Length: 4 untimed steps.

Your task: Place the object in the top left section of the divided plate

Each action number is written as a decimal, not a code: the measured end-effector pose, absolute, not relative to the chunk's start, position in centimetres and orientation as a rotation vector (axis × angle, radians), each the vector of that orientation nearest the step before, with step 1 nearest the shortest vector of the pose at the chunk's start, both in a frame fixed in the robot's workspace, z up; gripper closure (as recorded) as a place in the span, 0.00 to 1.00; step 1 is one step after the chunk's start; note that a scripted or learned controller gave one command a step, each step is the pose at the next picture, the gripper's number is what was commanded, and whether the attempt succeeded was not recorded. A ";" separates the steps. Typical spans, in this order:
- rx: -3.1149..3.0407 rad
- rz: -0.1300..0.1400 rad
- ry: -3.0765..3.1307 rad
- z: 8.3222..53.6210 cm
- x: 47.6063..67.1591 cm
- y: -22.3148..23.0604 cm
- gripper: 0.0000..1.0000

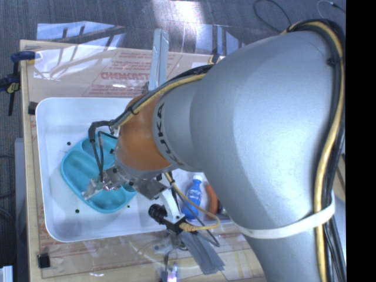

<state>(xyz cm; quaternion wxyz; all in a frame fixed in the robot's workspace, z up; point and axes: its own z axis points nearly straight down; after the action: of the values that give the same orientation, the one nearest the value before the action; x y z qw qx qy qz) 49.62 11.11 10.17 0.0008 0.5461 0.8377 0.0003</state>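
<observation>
Item: turquoise plastic divided plate (pixel 88 172) in the left white shallow bin (pixel 50 134), gripper (pixel 103 185) directly above it.

Finger spread and any held object cannot be told; the grey arm (pixel 252 128) hides much. Plate judged light, rigid, slick; whichever object goes in is best gripped across its narrow middle.

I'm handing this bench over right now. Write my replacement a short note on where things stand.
End effector: down over the blue divided plate in the left white bin; the arm hides whether it is open, and no object is visible in it.
Other items: a blue bottle and an orange thing lie to the right, under the arm.
Done: no placement can be confirmed.
Left: check the plate's top left section once the arm lifts.
</observation>
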 end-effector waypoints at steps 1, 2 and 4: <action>1.712 -0.008 2.629 11.0 49.7 10.7 1.00; 2.120 -0.006 2.323 9.5 56.5 13.5 1.00; 1.881 -0.004 2.519 26.4 54.6 12.8 1.00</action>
<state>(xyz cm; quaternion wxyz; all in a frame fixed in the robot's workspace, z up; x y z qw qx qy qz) 54.61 12.80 26.38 -0.0011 0.5984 0.8012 -0.0011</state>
